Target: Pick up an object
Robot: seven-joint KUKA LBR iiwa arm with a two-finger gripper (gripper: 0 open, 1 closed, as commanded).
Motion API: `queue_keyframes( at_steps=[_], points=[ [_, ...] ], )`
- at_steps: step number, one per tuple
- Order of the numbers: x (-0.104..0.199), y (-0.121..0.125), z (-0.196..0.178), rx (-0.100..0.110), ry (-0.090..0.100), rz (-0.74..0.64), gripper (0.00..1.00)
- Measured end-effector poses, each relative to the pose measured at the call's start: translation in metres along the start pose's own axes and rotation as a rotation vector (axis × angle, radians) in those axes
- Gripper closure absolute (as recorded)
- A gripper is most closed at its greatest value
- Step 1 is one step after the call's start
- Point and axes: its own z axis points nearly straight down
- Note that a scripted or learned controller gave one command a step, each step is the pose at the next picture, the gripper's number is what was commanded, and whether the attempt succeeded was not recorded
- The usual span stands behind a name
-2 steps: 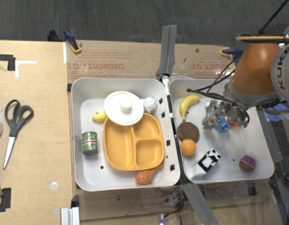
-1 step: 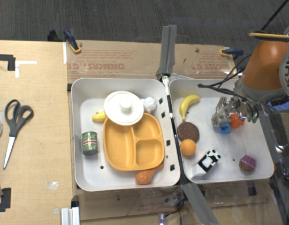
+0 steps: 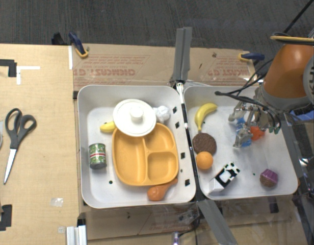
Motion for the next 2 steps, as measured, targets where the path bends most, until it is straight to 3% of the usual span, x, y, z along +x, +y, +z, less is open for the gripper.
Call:
queue_keyframes(
  at_steps=[1,2],
  points=[
    [-0.002,0.000,-0.011,0.001,-0.006,-0.001,1.00],
    [0.105,0.010,0.001,0.000,0.005,-0.005,1.00]
  ],
)
